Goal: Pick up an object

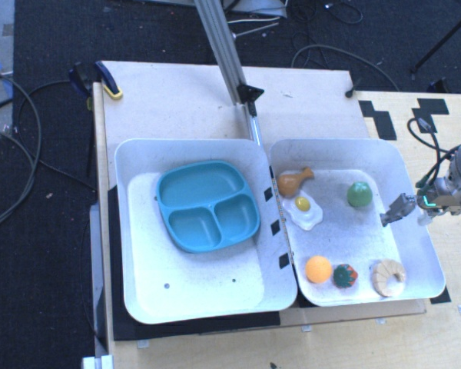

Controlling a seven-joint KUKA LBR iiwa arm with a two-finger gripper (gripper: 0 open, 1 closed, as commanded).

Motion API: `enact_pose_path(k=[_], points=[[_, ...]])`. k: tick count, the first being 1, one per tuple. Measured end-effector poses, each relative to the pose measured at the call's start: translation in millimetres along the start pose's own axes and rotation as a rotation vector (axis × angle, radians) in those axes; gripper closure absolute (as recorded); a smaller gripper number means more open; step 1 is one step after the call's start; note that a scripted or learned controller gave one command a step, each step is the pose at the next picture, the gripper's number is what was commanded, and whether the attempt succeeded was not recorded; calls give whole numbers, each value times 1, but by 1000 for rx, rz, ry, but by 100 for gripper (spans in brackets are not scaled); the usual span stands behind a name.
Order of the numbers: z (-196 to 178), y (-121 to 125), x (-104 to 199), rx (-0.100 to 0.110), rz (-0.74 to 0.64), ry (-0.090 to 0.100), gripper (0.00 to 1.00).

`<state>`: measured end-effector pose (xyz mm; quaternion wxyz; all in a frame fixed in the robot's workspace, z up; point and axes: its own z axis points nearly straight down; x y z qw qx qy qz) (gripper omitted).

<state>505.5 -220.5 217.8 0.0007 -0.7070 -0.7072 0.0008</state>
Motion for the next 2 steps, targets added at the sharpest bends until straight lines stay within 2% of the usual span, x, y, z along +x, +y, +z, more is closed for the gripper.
enact_pose_path(k=[1,2], points=[[-1,1,0,-2,0,-1,0],[49,-3,10,2,0,2,0]])
